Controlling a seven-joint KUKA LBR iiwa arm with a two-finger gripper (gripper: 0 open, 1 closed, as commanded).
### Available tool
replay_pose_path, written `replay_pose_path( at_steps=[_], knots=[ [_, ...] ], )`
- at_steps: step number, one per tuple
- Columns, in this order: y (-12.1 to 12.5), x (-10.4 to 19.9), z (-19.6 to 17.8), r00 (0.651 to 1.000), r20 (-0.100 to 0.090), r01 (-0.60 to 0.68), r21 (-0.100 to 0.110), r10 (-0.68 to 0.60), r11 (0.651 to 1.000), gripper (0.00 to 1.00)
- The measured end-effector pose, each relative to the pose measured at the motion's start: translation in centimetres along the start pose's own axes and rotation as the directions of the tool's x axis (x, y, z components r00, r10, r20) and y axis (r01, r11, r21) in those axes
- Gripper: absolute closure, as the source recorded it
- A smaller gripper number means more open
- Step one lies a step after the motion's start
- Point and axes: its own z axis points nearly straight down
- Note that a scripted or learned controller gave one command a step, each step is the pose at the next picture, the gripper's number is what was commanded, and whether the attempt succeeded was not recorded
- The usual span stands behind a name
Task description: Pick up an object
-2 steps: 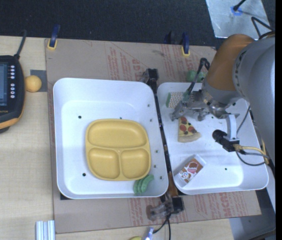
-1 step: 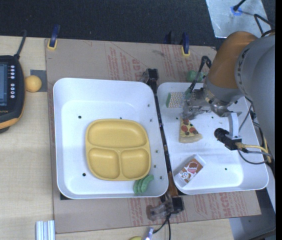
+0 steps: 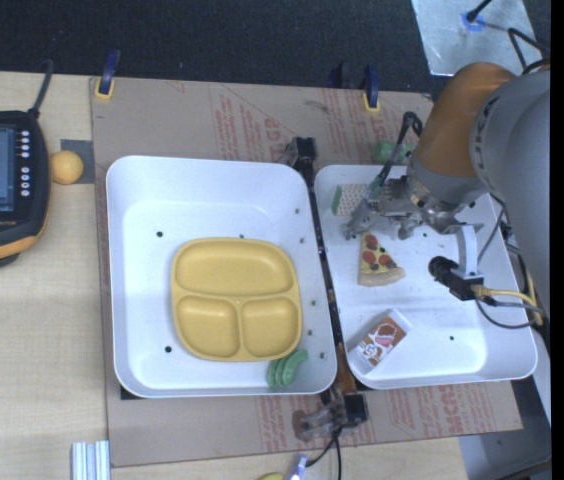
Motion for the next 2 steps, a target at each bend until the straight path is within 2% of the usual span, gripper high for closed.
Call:
replay_pose_path(
  at_steps=[1,2],
  knots=[
    [0.02,-0.05,-1.04,1.000,0.000,0.003,0.001,-0.003,1.000,1.00],
    [0.01,-0.04,-1.03,1.000,0.000,0.004,0.001,-0.004,1.000,0.00]
  ],
)
